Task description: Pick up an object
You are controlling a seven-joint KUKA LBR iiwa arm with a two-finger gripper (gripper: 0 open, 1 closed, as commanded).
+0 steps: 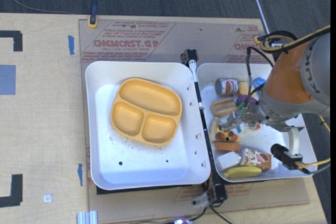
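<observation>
From where I stand, 2 white bins sit side by side on the bench, their inner rims meeting along a dark seam down the middle. The left bin (pixel 100 165) holds just 1 thing, a yellow divided tray (pixel 146 110) with 3 compartments, lying toward the upper middle; bare white floor runs all around it, widest along the bottom and the right-hand side. The right bin (pixel 307 162) is far more cramped. The grey arm (pixel 294 81) with its orange band comes in from the right and covers much of that bin's upper right part, and the gripper (pixel 242 117) sits low among the clutter near the bin's middle; I cannot tell how its tips stand, since wires and small items crowd around them. Just above and to the left of it lies a small can (pixel 227 86) on its side near the top rim, and a hot dog toy (pixel 223 107) lies just left of the gripper, near the seam. Below the gripper a carton (pixel 257 159) lies flat, with a yellow banana (pixel 242 171) touching its lower edge, close to the bottom rim. The only open floor in this bin is a small patch between the gripper and the carton, toward the right.
</observation>
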